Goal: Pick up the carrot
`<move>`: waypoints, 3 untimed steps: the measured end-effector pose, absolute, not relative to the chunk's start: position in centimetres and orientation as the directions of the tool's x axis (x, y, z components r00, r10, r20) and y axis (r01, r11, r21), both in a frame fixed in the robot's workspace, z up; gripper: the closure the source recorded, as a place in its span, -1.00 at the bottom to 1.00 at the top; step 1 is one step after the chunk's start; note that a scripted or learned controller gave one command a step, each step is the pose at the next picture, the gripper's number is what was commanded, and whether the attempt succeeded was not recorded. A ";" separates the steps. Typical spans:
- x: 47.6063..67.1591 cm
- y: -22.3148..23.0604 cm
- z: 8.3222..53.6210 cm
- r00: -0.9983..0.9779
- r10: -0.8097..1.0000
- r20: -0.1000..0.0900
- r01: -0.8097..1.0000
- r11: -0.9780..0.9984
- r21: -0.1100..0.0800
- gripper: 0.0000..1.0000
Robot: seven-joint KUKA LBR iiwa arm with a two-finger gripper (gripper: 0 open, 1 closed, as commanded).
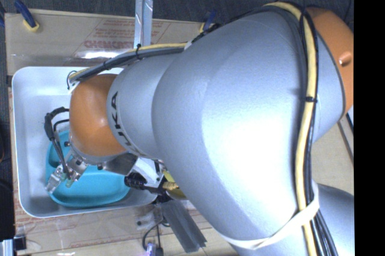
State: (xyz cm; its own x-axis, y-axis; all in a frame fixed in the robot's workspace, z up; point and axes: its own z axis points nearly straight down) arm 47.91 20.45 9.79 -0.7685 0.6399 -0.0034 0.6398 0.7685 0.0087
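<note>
My gripper (61,179) is low in the left white bin (23,128), near its front left corner. It sits right at the left edge of a light blue, bowl-like object (90,187) lying on the bin floor. A small greenish bit shows at the gripper tip, too small to identify. The orange wrist band (93,119) is directly above the gripper. The big grey arm (240,128) covers most of the left bin and everything to its right.
The left bin's back and left walls stand close around the gripper. Brown cardboard (102,35) lies behind the bin, with a metal post (144,17) upright on it and a blue clamp (26,13) at the back left corner.
</note>
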 end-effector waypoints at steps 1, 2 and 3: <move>48.0 20.3 10.5 -0.771 0.637 -0.006 0.637 0.771 0.007 1.00; 51.1 21.0 10.4 -0.454 0.891 0.002 0.891 0.454 -0.009 1.00; 51.8 19.3 25.9 -0.845 0.535 0.001 0.535 0.845 -0.001 1.00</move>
